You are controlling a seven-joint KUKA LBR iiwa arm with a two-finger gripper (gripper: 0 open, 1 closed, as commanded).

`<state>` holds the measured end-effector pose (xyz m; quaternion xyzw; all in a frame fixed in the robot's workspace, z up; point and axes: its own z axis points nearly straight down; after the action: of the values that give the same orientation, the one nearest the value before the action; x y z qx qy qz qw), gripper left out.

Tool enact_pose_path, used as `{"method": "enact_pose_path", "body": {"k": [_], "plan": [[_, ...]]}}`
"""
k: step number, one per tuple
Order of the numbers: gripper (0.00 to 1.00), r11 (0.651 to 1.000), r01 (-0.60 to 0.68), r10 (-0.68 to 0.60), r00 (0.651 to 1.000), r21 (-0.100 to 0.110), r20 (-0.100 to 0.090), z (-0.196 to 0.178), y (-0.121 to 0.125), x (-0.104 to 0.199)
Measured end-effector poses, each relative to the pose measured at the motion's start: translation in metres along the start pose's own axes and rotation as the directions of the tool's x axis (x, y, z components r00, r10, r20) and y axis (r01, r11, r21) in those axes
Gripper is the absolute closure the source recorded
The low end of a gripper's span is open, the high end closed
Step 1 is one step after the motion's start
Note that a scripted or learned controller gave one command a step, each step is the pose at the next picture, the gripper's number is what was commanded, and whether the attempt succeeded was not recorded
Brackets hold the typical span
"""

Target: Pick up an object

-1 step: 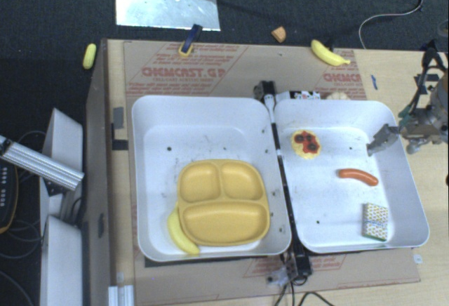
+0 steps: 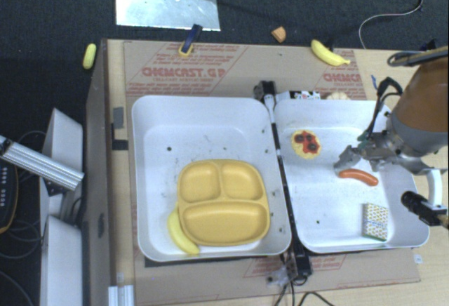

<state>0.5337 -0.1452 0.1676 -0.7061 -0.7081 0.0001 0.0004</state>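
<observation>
Lying nearest in the right bin (image 2: 330, 238) was a patterned block (image 2: 375, 220), then a hot dog (image 2: 358, 176) just under the hand (image 2: 351, 157), its fingers apart around nothing; farther off sat a small pizza (image 2: 306, 144), and a banana (image 2: 327, 52) on the bench (image 2: 238, 62)

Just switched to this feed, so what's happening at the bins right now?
The arm has reached into the right bin, with its gripper low, just above the hot dog; nothing is visibly held. A small pizza and a patterned block also lie in that bin. The left bin holds a yellow divided tray with a banana beside it.
</observation>
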Motion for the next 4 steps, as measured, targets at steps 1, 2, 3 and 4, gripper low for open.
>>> {"method": "enact_pose_path", "body": {"k": [1, 2, 3, 4], "plan": [[0.00, 1.000, -0.002, 0.002, 1.000, -0.002, 0.001, 0.017, 0.040, -0.037], [0.00, 1.000, 0.000, 0.000, 1.000, -0.004, 0.001, 0.073, 0.026, 0.001], [0.00, 1.000, -0.001, 0.001, 1.000, -0.001, 0.000, 0.084, -0.017, 0.039], [0.00, 1.000, -0.002, 0.002, 1.000, -0.001, 0.000, 0.084, -0.047, 0.057]]}}
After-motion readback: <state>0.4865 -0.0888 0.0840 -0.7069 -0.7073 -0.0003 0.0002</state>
